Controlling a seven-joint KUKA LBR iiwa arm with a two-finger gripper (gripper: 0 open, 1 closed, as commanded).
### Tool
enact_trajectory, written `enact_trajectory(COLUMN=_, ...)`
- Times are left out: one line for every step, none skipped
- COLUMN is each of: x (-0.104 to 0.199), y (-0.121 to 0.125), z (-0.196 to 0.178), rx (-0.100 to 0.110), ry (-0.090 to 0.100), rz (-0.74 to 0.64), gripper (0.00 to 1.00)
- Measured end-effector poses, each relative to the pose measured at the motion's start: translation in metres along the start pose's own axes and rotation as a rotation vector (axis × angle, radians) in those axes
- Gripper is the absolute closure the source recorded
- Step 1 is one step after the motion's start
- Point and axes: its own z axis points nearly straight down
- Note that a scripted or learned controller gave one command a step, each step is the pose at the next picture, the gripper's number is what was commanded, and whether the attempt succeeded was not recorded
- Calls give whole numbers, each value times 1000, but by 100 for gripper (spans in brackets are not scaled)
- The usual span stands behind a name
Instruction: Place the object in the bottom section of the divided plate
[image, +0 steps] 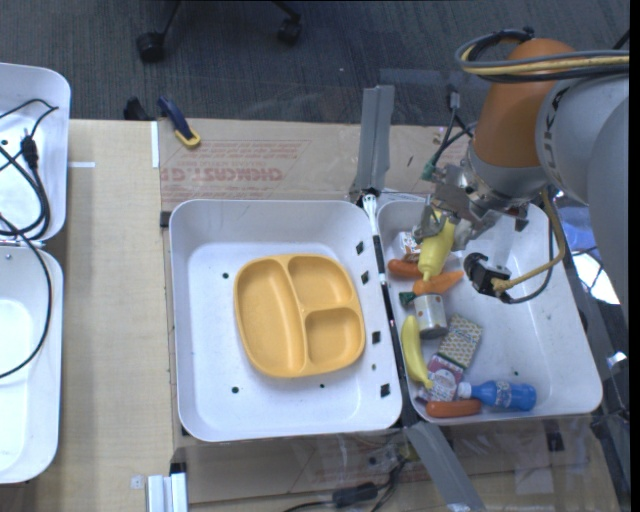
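Two shallow white bins are seen side by side on the bench. In the left bin (200, 330), a yellow divided plate (298, 315) is lying flat near the middle, tilted a little, with one long section on its left and two smaller sections on its right. All three sections are seen bare.

The right bin (560, 360) is occupied by a cluster of small things. The arm (560, 100) is seen in the upper right of the frame, and the gripper (440, 228) is lowered over the upper left part of the right bin. A yellow bottle-shaped object (434, 252) is seen directly below the gripper, hanging upright; it appears to be pinched at its top, though the contact itself is partly hidden by the wrist. Just beside it, an orange carrot-like piece (404, 268) is seen to the left and another orange piece (438, 284) below. Further down the frame, a metal can (432, 314), a banana (412, 350), a patterned packet (460, 343), a blue bottle (505, 395) and a red sausage-like piece (452, 408) are found.
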Motion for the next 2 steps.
enact_trajectory(x=0, y=0, z=0, rx=0, ry=0, rz=0, gripper=0)
enact_trajectory(x=-2, y=0, z=-8, rx=2, ry=-2, rz=4, gripper=100)
